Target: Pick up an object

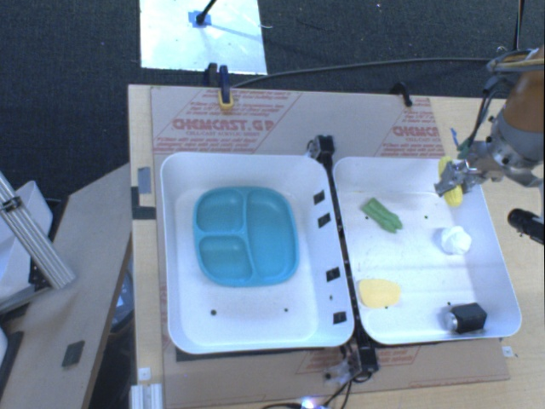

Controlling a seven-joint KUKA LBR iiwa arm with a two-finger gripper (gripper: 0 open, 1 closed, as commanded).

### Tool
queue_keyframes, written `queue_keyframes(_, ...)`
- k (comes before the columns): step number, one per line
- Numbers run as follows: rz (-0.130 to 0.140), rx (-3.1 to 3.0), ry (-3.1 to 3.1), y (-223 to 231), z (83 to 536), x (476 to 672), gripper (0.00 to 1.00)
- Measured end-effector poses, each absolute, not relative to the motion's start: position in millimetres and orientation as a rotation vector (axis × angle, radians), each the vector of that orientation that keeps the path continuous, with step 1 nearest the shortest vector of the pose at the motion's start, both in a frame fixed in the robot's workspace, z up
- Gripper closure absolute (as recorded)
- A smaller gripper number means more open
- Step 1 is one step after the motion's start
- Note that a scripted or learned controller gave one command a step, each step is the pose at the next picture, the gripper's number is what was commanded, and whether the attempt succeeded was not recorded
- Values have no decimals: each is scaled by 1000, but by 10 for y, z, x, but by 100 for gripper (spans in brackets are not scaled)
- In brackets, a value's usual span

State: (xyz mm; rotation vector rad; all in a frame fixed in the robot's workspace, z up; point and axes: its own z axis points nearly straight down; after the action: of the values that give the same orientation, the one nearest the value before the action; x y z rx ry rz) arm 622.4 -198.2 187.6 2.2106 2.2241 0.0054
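Observation:
My gripper (454,180) hangs over the far right corner of the right bin (502,267). It is shut on a small yellow object (454,197), whose ends stick out above and below the fingers. Loose on the right bin's floor lie a green object (382,215), a white object (455,240), a flat yellow piece (379,293) and a black and grey block (467,317). The grey arm with its orange band (521,60) comes in from the upper right.
The left bin (183,228) holds a blue divided plate (246,235). A black clip strip (330,228) joins the two bins. Cables run across the board behind the bins, and a metal rail (34,241) stands at the left.

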Motion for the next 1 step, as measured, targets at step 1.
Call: queue_keyframes(1,5,2210,2224,-1977,2350,6167,100)
